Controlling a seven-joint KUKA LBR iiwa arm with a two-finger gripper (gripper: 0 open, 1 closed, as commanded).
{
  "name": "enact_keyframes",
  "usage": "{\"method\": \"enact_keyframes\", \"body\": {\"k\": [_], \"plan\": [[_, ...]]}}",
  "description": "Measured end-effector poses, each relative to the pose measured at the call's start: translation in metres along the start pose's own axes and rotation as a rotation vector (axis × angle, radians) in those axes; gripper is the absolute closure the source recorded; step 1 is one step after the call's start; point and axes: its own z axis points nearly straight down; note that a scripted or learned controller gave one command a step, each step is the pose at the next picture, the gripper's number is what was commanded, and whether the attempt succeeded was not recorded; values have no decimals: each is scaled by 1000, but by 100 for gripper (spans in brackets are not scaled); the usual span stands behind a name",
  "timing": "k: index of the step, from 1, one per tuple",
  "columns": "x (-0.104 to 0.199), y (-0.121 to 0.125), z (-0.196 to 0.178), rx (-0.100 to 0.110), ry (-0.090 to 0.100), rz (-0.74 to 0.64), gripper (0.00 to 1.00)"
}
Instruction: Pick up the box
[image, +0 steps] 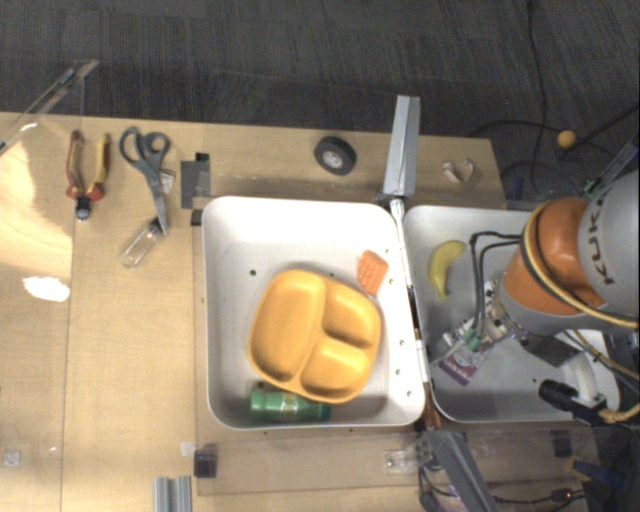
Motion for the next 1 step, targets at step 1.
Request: {"method": "enact_keyframes", "body": {"k": [1], "plan": [[-2,4,-12,-9,-7,-3,100]]}}
